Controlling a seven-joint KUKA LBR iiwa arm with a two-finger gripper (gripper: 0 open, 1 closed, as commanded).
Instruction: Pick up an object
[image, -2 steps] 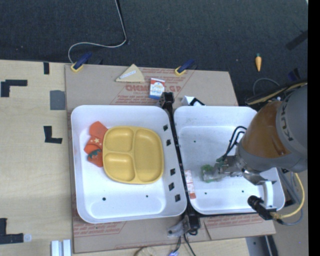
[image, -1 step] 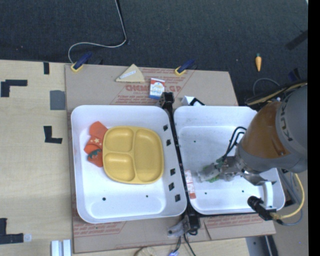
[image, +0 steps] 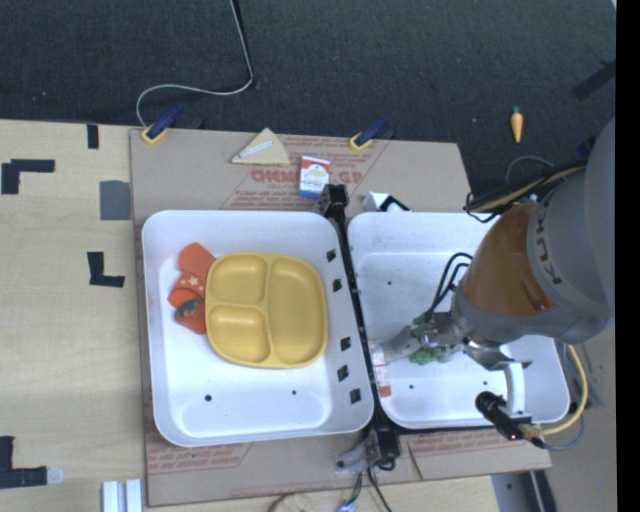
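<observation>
A small green-and-grey object lies on the floor of the shallow white right-hand bin, toward its left wall, directly under my gripper; whether it is gripped, I cannot tell. I judge the grey arm is low for a grasp. In the left bin, a yellow compartment plate overlaps orange toy pieces.

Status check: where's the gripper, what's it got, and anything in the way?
Gripper low in right bin, fingers hidden under wrist. Small green object right below it; grasp unconfirmed. Yellow tray and orange toy sit in left bin, nothing crowding.
</observation>
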